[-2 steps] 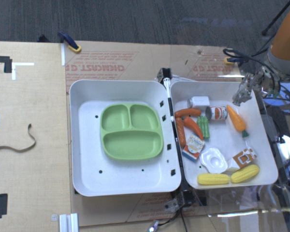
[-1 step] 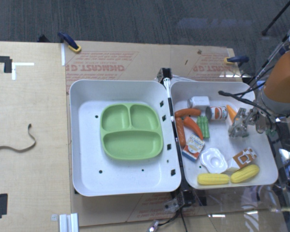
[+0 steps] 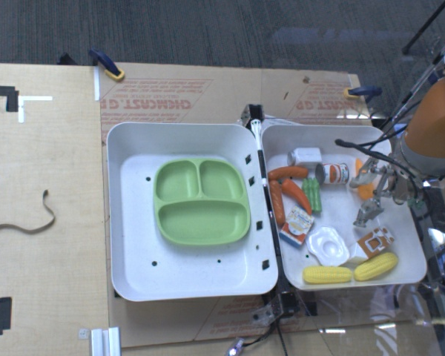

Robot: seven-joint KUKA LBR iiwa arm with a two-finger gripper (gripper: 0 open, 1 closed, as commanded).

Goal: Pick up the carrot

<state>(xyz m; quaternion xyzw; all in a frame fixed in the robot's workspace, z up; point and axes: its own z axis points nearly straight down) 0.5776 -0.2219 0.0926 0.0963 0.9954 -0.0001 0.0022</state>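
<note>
The carrot (image 3: pixel 297 196) is a short orange stick lying at a slant in the left half of the right bin (image 3: pixel 411 232). It lies between a longer orange-red piece (image 3: pixel 277 202) and a green vegetable (image 3: pixel 312 195). Another orange-red piece (image 3: pixel 288 173) lies crosswise just above them. My gripper (image 3: pixel 368 208) hangs over the right half of that bin, about a hand's width to the right of the carrot and apart from it. A small orange thing (image 3: pixel 364 191) shows right against the gripper's left side. I cannot tell whether it is held.
The right bin also holds a white box (image 3: pixel 305 156), a can (image 3: pixel 334 173), a printed packet (image 3: pixel 297 222), a white cup (image 3: pixel 328 245), a small brown carton (image 3: pixel 375 239) and two corn cobs (image 3: pixel 328 274) (image 3: pixel 376 265). A green divided plate (image 3: pixel 202 201) sits in the left bin (image 3: pixel 126 221).
</note>
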